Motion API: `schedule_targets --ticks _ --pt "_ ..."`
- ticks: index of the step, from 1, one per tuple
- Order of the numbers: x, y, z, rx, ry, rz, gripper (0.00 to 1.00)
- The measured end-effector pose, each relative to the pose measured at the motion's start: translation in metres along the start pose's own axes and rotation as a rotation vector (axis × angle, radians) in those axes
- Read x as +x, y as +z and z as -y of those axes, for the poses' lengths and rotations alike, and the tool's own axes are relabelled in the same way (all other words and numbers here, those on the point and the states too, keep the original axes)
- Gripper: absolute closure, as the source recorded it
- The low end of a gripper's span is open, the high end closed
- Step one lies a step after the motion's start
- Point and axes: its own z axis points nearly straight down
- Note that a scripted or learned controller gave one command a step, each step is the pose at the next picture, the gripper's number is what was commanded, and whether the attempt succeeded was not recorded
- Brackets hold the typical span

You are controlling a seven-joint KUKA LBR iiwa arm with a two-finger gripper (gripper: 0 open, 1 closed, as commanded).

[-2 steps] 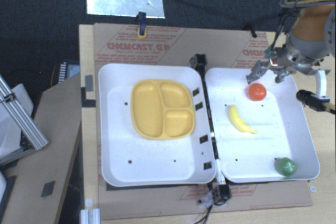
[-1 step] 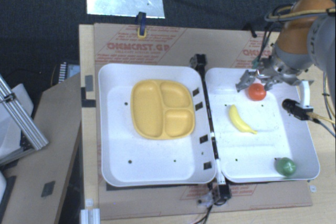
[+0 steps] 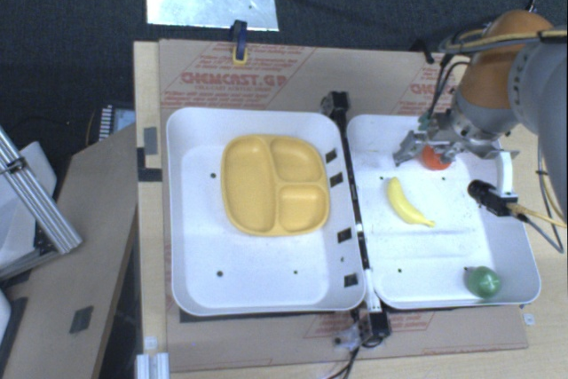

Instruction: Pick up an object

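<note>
pincer [image 3: 432,148]: over red object [image 3: 436,159], far right bin [image 3: 444,280], grip state unclear | banana [image 3: 406,202]: just near-left | green ball [image 3: 484,281]: near-right corner

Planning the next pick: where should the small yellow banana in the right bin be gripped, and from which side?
Probably grip the small yellow banana across its thicker middle, coming straight down. It lies flat and apart from other things, so close across its narrow width.

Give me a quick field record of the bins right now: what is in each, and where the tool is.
left bin: yellow divided plate, about centre
right bin: banana near middle; green object at near right corner; red-orange object at far side
tool: low over the red-orange object, partly covering it
grasp: cannot tell from this view
</note>
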Motion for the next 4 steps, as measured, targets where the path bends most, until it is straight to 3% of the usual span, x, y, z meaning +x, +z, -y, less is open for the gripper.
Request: schedule_targets --ticks 1,3,4 --pt "0.001 -0.008 0.0 -0.002 0.0 0.0 1.0" --pt "-0.015 -0.111 -0.014 -0.002 0.0 0.001 1.0" --pt "-0.015 -0.123 -0.015 0.002 -0.002 0.0 1.0"
